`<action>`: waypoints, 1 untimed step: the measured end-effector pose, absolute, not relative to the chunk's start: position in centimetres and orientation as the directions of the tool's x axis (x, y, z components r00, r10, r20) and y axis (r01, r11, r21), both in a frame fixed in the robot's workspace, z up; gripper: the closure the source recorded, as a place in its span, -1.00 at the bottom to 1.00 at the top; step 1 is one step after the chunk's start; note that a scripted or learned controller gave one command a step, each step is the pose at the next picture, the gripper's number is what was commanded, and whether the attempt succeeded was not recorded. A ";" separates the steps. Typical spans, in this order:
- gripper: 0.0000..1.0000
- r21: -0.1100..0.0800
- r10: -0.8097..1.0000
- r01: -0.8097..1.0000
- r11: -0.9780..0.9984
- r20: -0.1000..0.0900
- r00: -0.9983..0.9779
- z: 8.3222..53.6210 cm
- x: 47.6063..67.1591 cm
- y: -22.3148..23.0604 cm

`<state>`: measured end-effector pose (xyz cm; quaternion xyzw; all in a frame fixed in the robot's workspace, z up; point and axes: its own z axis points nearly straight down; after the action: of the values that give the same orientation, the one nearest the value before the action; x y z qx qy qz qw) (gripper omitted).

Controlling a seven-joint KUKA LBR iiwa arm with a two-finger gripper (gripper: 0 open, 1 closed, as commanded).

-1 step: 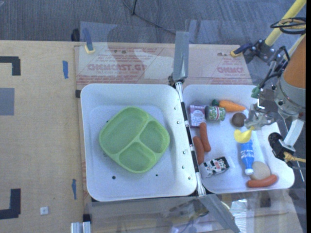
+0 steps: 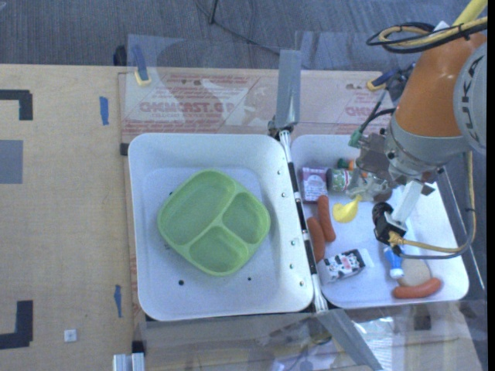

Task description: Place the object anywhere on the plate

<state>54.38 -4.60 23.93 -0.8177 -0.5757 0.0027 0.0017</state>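
Faint red "CHIMIREST"-like print on clear sheet (image 2: 203,105) at counter's far edge | gripper (image 2: 363,182) over right bin (image 2: 452,222), state unreadable | green divided plastic plate (image 2: 214,221) bare

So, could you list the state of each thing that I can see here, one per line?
Green plate: lying flat in the left bin, nothing on it.
Sausages: lying side by side in the right bin.
Third sausage: lying flat at the near edge.
Purple packet: lying flat.
Gripper: low over the right bin.

Green plate (image 2: 214,221), left bin, perhaps tilted
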 end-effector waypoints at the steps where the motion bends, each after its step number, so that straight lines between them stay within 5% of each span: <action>1: 1.00 -0.003 0.921 0.921 -0.390 -0.003 0.390 25.0 57.1 4.6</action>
<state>57.15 4.64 24.99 -0.8337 -0.5523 0.0024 0.0005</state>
